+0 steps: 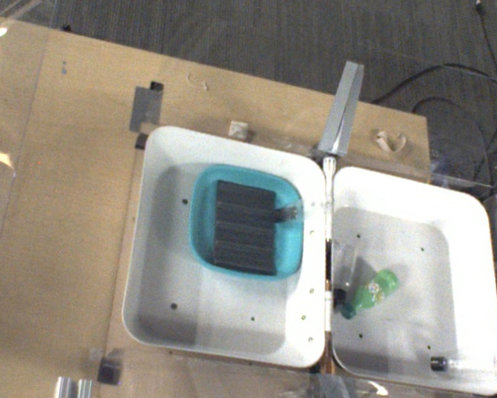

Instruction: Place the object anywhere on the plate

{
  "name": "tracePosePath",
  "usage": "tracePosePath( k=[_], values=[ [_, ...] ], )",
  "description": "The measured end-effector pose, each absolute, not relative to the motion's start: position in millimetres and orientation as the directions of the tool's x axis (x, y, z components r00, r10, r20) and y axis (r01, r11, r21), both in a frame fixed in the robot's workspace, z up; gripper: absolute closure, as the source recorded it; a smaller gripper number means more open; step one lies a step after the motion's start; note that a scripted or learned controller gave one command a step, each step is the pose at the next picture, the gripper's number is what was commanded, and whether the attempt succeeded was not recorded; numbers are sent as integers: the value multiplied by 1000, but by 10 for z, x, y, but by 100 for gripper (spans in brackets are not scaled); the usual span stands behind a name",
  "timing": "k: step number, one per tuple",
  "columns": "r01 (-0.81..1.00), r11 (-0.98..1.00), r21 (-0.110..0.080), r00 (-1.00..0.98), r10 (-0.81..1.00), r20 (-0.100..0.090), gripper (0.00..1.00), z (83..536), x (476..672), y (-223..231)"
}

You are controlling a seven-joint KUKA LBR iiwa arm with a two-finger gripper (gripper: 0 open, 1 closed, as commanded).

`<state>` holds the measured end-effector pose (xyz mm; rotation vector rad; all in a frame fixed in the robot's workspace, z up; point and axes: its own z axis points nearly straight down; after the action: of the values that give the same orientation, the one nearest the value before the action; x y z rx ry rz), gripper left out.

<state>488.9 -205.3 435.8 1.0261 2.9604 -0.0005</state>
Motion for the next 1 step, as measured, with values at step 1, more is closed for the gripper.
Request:
tracePosePath(
  k=[1],
  values=[
    [228, 974, -1, -974, 228, -9, 0, 4357, 4900, -2051]
  ],
)
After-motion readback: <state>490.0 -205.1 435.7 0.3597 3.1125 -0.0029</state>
